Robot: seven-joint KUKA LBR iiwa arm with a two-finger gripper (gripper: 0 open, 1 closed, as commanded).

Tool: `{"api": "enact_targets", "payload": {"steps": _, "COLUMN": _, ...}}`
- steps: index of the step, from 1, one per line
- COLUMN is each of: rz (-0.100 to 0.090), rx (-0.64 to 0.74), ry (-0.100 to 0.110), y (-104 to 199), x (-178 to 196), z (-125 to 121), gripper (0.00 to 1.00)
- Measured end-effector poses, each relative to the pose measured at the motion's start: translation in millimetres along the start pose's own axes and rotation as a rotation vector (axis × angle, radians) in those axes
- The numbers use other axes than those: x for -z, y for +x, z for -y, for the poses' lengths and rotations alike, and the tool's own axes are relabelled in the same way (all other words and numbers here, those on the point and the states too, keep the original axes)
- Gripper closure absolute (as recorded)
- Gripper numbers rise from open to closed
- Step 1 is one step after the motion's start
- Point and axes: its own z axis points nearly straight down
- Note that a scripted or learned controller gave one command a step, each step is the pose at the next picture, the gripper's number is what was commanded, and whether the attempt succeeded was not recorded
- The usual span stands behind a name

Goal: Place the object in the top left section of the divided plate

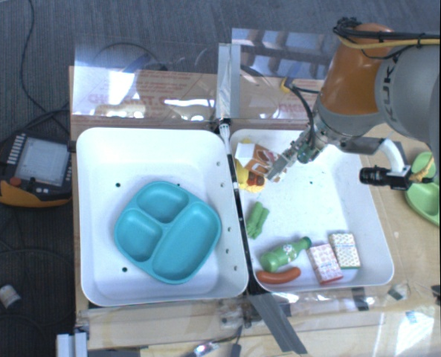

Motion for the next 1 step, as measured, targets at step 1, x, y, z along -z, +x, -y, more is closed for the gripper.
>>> {"api": "enact_targets", "payload": {"steps": 1, "rz": -0.003, "rx": 0.02, "ry": -0.002, "y": 100.8, "x": 2.0, "z": -69.2, "gripper": 1.0}}
